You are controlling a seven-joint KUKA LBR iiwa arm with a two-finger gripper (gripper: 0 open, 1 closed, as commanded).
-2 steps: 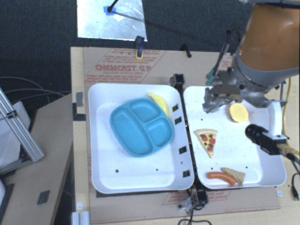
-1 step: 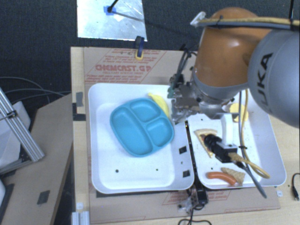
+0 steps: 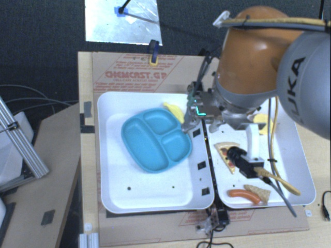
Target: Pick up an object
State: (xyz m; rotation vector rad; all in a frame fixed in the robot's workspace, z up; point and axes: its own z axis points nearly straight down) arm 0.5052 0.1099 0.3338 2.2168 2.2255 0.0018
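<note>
Hovering at your blue tray's (image 3: 155, 145) right edge is the gripper (image 3: 189, 119). You cannot tell its finger state. Pizza slice (image 3: 226, 152) lies in the right bin (image 3: 305, 185).

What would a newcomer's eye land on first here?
A blue divided plate lies in the left bin, the brightest thing there. The big grey and orange arm looms over the right bin, where a pizza slice and a sausage lie.
</note>
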